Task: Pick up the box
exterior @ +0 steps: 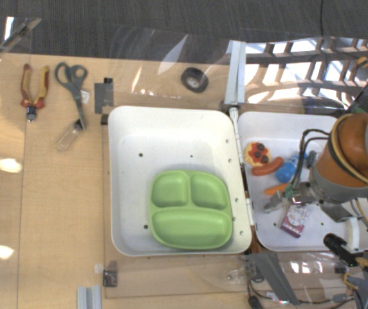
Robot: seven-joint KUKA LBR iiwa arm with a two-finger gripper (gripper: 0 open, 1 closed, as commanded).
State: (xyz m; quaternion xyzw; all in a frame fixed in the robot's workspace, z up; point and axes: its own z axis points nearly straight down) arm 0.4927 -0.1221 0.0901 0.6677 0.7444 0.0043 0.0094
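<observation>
The box is a small purple and white carton lying flat near the front of the right bin. The arm comes in from the right, its orange band over the bin's right side. My gripper hangs low in the middle of that bin, just above and slightly left of the box. The gripper's dark parts overlap the box's upper end, and I cannot make out whether they touch it.
Toy food lies beside the gripper: a pizza slice, a sausage, a blue piece and an orange carrot. A green divided plate rests in the left bin. Pliers and scissors lie on the bench at left.
</observation>
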